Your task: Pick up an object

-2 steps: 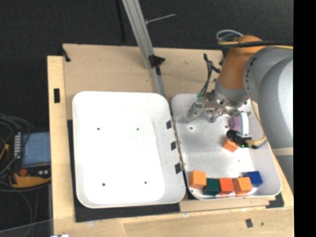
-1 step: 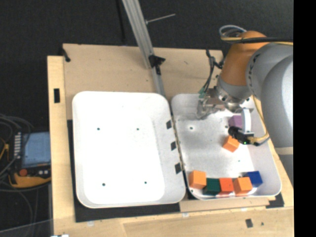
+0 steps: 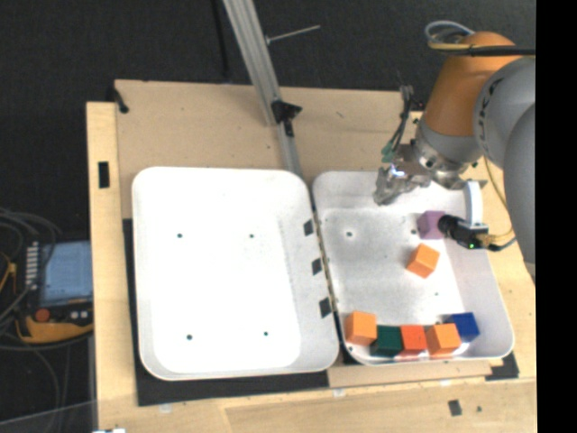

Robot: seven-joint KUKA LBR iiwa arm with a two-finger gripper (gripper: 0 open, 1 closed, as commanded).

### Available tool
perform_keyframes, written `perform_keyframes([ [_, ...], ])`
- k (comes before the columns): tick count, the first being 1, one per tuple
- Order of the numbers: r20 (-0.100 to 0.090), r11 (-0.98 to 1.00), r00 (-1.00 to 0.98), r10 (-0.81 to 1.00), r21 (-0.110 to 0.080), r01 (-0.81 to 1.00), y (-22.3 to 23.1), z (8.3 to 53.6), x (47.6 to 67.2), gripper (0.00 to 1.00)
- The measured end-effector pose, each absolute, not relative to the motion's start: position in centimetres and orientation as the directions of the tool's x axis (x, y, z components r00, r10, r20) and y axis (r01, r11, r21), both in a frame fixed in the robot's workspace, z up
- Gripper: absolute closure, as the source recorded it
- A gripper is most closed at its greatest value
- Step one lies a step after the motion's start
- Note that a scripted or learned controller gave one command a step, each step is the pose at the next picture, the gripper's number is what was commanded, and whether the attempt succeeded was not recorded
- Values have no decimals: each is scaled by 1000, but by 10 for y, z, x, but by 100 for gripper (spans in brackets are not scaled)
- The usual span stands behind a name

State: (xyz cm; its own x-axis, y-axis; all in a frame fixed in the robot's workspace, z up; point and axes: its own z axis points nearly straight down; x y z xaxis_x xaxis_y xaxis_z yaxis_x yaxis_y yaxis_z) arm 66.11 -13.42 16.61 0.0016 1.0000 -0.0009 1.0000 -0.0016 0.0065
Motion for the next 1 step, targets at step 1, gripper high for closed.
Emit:
perform_keyframes([
  [1, -1, 3, -3, 1000, 8, 1000, -128, 225, 669, 100],
])
